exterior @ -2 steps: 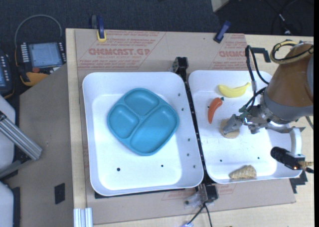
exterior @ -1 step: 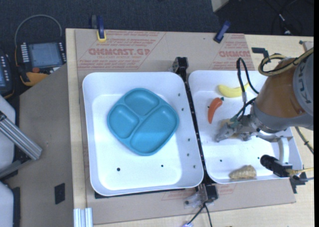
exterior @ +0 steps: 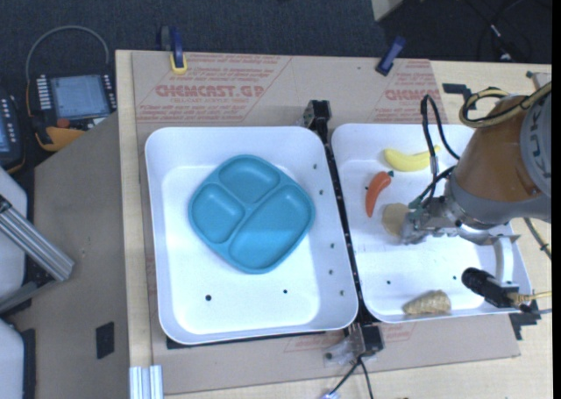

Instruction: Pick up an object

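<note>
I see the bench (exterior: 136,213), a pale wooden top partly covered by printed cardboard (exterior: 263,81) along its far side. Two shallow white bins sit directly on it, side by side and almost touching: the left bin (exterior: 175,301) and the right bin (exterior: 386,301). A black clamp (exterior: 317,113) sits between them at the far edge.

The grey arm (exterior: 517,152) enters from the right, its orange band (exterior: 495,169) sitting just behind and above the wrist. The gripper (exterior: 417,226) hangs low at the arm's left end, pointing down and leftward; its metal tip looks small and blurred here.
</note>
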### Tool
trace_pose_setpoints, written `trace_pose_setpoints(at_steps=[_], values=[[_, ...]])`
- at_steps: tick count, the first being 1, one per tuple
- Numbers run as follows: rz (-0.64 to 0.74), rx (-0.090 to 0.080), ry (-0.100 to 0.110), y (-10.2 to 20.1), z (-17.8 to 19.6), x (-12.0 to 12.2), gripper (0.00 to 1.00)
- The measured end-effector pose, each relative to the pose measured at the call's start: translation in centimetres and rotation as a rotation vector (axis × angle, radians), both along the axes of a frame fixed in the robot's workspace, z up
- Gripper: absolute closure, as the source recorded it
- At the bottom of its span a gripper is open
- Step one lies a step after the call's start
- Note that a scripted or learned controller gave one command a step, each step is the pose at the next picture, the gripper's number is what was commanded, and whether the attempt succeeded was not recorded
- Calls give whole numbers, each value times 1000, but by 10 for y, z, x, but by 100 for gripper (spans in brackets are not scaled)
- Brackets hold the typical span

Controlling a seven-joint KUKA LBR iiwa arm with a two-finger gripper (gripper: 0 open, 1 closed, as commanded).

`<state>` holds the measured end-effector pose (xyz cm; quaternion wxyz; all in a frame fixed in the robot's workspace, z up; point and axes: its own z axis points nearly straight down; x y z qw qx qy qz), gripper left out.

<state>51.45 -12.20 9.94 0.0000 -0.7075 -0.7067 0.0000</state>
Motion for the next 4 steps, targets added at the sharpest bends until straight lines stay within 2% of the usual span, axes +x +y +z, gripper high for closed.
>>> trace_pose_setpoints(at_steps=[2,3,4], values=[[3,-2,-7,4,124,5,100],[2,-1,-2,4,120,5,100],[6,2,3,60,111,13,100]])
